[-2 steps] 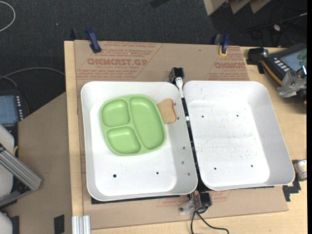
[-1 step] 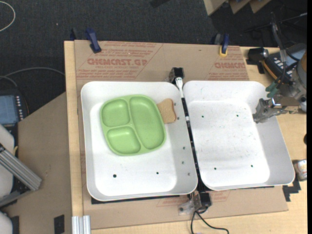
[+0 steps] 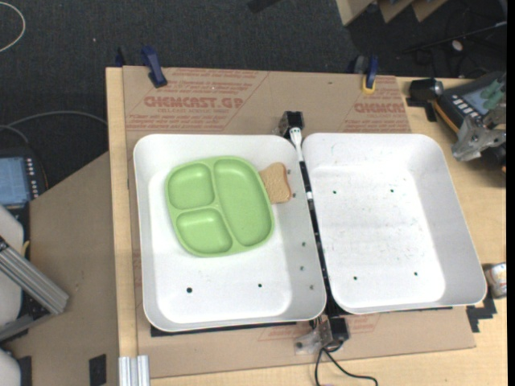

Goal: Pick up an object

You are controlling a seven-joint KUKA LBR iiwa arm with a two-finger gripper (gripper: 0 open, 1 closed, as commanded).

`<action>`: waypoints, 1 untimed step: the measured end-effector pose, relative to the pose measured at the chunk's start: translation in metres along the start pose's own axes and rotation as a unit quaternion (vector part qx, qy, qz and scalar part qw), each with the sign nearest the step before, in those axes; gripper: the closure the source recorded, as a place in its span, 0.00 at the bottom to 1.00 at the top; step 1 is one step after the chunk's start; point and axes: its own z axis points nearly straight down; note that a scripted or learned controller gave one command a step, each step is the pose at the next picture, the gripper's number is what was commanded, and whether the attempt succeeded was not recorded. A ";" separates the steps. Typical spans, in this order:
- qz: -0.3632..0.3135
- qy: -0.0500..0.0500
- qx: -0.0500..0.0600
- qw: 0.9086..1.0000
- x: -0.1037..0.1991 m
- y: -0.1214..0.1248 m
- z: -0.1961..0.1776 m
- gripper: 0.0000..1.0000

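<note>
Here, two white bins lie side by side on a brown cardboard sheet that covers the bench. The left bin holds both things that could be picked up. A green plate with three compartments lies flat in the far half of that bin, turned a little askew, with the two smaller compartments to the left and the long one to the right. A tan slice, shaped like a small piece of bread, lies at the plate's far right edge, touching or just overlapping the rim, and close to the bin wall that meets the other bin. The near half of the left bin shows bare white floor with a few dark dots. The right bin shows a white floor with faint grey speckling and a few dots.

The gripper sits at the right edge of the view, outside both bins, just beyond the far right corner of the right bin and well apart from the plate and the slice. How wide it stands, and whether it has hold of anything, cannot be told from here.

A blue clamp grips the far edge of the cardboard on the left, and a second clamp grips it on the right.
</note>
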 end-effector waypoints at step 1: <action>0.000 0.004 0.012 1.000 0.030 -0.018 0.107 1.00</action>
